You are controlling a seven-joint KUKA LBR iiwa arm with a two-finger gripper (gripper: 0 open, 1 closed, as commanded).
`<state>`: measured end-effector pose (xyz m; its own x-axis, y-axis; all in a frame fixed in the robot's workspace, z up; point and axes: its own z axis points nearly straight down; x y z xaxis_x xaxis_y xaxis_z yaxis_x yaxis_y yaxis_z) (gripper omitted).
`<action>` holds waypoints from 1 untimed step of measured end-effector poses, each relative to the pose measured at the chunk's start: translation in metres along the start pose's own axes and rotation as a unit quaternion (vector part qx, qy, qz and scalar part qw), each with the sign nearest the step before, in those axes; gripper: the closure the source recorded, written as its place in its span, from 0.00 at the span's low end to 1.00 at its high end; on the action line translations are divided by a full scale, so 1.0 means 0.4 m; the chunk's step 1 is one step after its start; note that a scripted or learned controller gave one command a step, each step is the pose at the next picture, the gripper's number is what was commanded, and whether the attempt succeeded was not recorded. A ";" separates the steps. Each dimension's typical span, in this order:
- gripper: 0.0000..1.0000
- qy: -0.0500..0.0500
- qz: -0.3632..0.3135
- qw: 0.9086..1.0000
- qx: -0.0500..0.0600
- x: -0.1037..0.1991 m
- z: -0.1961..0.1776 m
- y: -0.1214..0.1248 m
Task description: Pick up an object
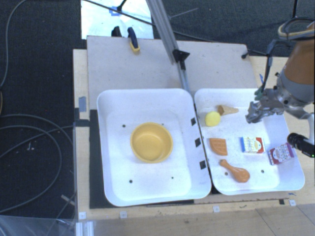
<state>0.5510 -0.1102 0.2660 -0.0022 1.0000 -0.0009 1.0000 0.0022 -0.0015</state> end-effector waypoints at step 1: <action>1.00 0.000 -0.002 1.000 0.001 0.147 0.035 0.004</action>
<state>0.5525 -0.0515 0.2519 -0.0065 1.0000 0.0002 1.0000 0.0065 -0.0038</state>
